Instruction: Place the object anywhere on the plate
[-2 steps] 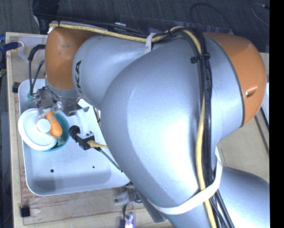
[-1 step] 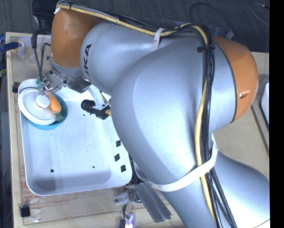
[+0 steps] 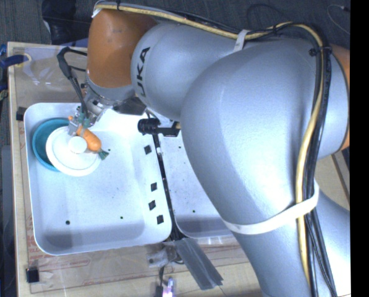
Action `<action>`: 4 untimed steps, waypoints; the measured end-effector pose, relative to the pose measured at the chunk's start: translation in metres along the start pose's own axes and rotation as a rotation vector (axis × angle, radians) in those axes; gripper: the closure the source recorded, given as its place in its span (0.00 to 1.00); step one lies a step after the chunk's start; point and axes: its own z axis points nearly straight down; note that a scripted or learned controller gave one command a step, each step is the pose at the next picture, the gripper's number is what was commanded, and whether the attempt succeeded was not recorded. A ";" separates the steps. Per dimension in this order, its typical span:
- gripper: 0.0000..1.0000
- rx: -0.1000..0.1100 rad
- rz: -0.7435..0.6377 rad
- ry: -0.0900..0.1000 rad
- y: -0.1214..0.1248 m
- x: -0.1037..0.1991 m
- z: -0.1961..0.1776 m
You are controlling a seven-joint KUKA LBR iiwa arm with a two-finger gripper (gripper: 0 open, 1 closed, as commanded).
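Note:
A white plate [image 3: 73,155] lies in the left bin, resting partly on a blue plate [image 3: 41,141]. An orange carrot [image 3: 92,140] with a green tip lies across the white plate's right rim, next to a small white round thing [image 3: 78,145] on the plate. My gripper [image 3: 82,120] hangs just above the carrot's upper end, under the orange wrist band. Its fingertips sit close around the carrot's top, but they are too small and crowded to tell their state.
The left bin [image 3: 91,221] has bare white floor below and right of the plates. The arm's big grey body [image 3: 246,122] covers most of the right bin [image 3: 196,228]. A black divider with clips [image 3: 159,184] runs between the bins.

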 end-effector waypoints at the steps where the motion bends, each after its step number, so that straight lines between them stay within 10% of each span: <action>1: 1.00 0.002 -0.004 0.000 0.000 0.000 -0.009; 4: 1.00 0.007 -0.015 0.000 0.000 0.002 -0.033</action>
